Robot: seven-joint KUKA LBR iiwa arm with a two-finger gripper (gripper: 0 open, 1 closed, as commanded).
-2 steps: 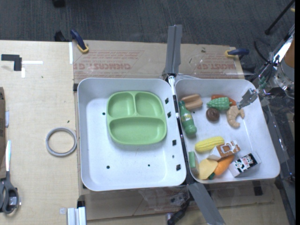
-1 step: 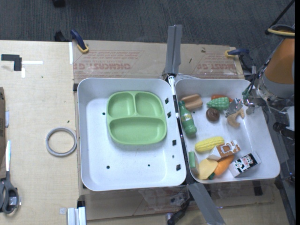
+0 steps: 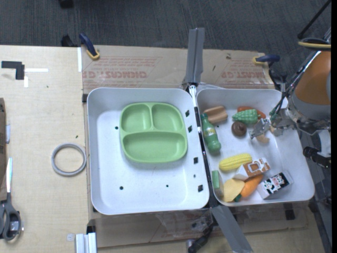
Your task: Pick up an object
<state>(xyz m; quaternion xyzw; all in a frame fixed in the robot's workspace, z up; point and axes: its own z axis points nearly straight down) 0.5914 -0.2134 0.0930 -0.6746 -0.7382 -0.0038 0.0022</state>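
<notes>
The right bin (image 3: 288, 154) holds several toy foods: a hot dog (image 3: 215, 114), a green bottle (image 3: 211, 136), a brown ball (image 3: 239, 129), a green and red vegetable (image 3: 247, 115), a yellow corn cob (image 3: 235, 163), a brown and white carton (image 3: 256, 167), an orange carrot (image 3: 251, 185) and a black and white milk carton (image 3: 276, 183). My gripper (image 3: 261, 130) hangs low in this bin, just right of the brown ball and below the vegetable. Nothing can be made out between its tips. The arm's orange band (image 3: 316, 83) is at the right edge.
The left bin (image 3: 147, 186) bears a green divided plate (image 3: 154, 132). On the bench to the left lie a tape ring (image 3: 69, 158) and scissors (image 3: 9, 217). Blue clamps (image 3: 89, 46) (image 3: 266, 60) hold cardboard behind the bins.
</notes>
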